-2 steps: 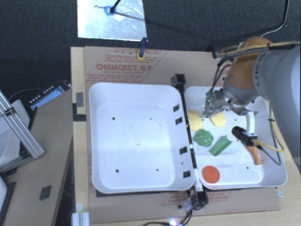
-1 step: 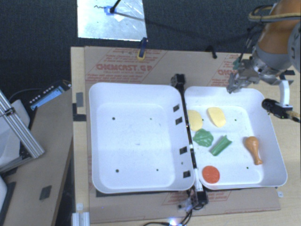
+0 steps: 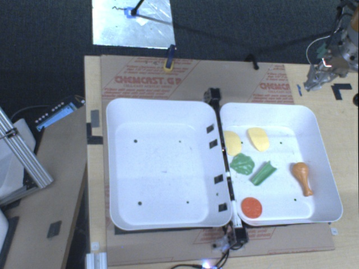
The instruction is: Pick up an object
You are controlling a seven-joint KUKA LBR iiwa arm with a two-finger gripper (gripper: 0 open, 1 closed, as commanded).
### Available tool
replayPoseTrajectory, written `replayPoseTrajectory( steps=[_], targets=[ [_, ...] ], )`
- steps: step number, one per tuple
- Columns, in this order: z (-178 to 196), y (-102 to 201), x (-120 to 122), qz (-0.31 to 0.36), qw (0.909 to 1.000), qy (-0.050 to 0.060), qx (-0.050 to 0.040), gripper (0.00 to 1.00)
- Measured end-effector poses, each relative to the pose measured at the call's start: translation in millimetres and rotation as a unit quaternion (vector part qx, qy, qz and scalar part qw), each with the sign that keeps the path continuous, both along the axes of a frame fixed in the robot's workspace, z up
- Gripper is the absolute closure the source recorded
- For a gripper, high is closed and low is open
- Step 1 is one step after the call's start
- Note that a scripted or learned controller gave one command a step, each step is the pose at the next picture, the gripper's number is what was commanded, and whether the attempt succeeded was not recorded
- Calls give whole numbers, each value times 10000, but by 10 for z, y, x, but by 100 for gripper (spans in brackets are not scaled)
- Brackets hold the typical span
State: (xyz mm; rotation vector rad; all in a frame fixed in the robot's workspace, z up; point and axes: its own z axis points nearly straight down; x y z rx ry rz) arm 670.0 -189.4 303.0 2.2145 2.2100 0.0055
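The jaws (image 3: 318, 78) hang at the upper right of the camera view, above the desk (image 3: 168, 74) and outside the right bin (image 3: 322, 144). Whether they are open or closed cannot be told at this size and blur; nothing is seen between them.

Step in hand, as judged: approach and selection. No object is yet engaged.

Procedure for a sound approach:
1. Choose a target that stands apart from its neighbours. The orange drumstick-shaped piece (image 3: 303, 177) is the candidate closest to the jaws and has bare bin floor on all sides.
2. Align the jaws across its narrow shaft, not along its length.
3. Descend vertically; keep off the bin wall just beside it.

Other candidates, all farther from the jaws and toward the divider between the bins: two yellow pieces (image 3: 258, 138) (image 3: 232, 143), a green leafy piece (image 3: 242, 164) touching or nearly touching a green pod-shaped piece (image 3: 262, 173), and a red disc (image 3: 251, 207) farthest off. The green pair risks a double contact.

The drumstick piece appears smooth and rigid, bulbous at one end and tapering to a thin handle.
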Motion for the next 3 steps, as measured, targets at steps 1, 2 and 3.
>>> replayPoseTrajectory(
  steps=[1, 2, 3],
  targets=[
    [233, 762, -2, 62, 10000, 28, 37, 100],
    [38, -100, -69, -16, 10000, 46, 13, 100],
    [304, -174, -7, 17, 10000, 32, 21, 100]
  ],
)
